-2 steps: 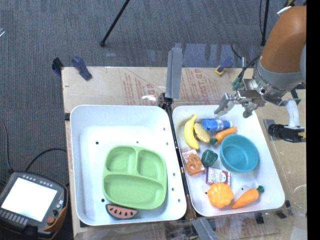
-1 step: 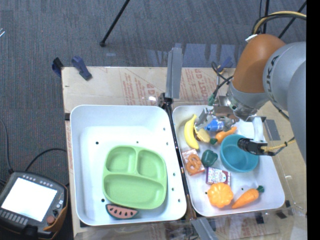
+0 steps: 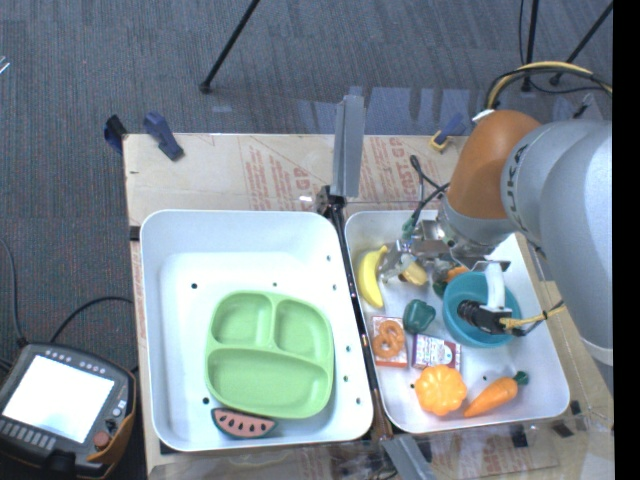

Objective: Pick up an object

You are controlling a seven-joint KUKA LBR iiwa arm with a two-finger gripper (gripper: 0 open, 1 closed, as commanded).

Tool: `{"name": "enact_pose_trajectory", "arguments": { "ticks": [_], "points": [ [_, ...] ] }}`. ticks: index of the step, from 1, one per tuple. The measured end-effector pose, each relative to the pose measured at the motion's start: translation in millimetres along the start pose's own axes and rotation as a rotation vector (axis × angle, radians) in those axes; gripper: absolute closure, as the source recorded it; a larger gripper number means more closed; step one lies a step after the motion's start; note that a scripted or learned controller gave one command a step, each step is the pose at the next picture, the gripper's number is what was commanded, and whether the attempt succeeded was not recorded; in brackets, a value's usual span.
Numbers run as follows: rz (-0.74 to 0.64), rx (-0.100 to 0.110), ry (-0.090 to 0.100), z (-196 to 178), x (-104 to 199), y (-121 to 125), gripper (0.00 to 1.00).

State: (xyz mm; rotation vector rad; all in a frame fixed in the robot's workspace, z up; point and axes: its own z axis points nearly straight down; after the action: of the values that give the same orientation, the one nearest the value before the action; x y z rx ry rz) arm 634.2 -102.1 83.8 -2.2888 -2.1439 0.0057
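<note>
Lying in the right bin (image 3: pixel 556 388), the objects cluster below the arm: a banana (image 3: pixel 371 276) at the upper left, a blue bowl (image 3: pixel 478 311) toward the right, a green piece (image 3: pixel 419 315) between them, a pretzel card (image 3: pixel 389 340) and a small packet (image 3: pixel 435 352) just beside each other, and a pumpkin (image 3: pixel 441 389) touching a carrot (image 3: pixel 493 395) along the near edge. The claw (image 3: pixel 418 264) hangs low over the bin's upper part, between banana and bowl, near the banana's tip; whether its fingers are spread or closed cannot be told, and nothing shows between them. The arm (image 3: pixel 560 188) bends in from the right, its orange band (image 3: pixel 490 163) above the wrist. The left bin (image 3: pixel 160 298) holds a green tray (image 3: pixel 269 355) and a watermelon slice (image 3: pixel 244 423). Both bins sit on the counter (image 3: pixel 250 168).
</note>
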Motion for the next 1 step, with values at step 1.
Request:
{"name": "enact_pose_trajectory", "arguments": {
  "ticks": [1],
  "points": [
    [0.003, -0.022, -0.002, -21.7, -2.7, 7.8, 1.0]
  ]
}}
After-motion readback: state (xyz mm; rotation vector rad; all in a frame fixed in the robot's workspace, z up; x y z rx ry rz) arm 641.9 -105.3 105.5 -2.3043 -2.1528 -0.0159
